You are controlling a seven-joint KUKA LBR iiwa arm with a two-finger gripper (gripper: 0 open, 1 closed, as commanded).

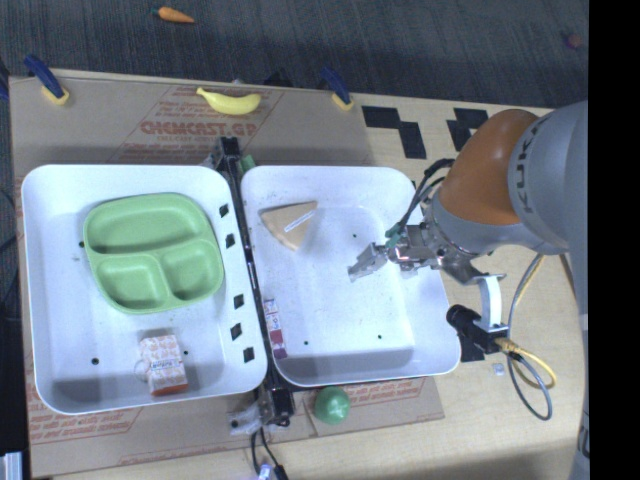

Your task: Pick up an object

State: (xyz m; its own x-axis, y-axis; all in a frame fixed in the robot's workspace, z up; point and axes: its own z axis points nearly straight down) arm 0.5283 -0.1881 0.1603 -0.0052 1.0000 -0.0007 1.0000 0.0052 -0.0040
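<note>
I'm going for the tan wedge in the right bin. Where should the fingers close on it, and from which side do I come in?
Judging from the camera view, grip the tan wedge across its narrower lower end, coming straight down from above. It lies flat on the right bin floor with open floor on every side, so a top approach looks unobstructed. The gripper sits to its right, so it likely needs only a short move left.

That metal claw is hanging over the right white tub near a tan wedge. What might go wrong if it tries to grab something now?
1. The tool sits to the right of the tan wedge, apart from it, so closing here would likely catch nothing.
2. The wedge looks flat and lies near the right bin's left wall, so a grab might push it against the wall rather than lift it.
</note>
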